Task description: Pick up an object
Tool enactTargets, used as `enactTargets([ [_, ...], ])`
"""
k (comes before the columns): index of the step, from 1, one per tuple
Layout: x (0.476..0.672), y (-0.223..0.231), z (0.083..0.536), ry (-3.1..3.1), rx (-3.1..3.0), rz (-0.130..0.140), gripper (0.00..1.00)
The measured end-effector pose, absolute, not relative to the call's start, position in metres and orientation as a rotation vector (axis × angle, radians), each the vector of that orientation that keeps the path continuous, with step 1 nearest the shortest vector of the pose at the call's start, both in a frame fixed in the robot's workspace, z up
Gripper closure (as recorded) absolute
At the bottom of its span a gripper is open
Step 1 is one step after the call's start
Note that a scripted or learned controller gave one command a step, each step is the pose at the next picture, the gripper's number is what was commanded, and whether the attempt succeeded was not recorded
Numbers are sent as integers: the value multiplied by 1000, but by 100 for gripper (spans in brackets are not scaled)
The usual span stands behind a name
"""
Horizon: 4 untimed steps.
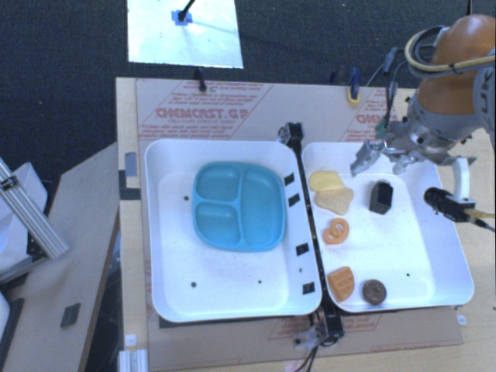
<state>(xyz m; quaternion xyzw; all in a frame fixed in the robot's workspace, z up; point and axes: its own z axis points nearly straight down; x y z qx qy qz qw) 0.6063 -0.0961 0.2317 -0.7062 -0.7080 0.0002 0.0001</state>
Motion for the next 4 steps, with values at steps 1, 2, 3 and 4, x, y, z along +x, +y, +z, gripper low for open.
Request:
enactTargets([
  [1,601,-92,171,-2222,-2218,3,0],
  [2,597,-94,109,-2220,-2218,4,0],
  [3,599,-94,123,-2225,-2222,-3,100],
  [4,606,-101,184,-2230,-2223,-7,100],
])
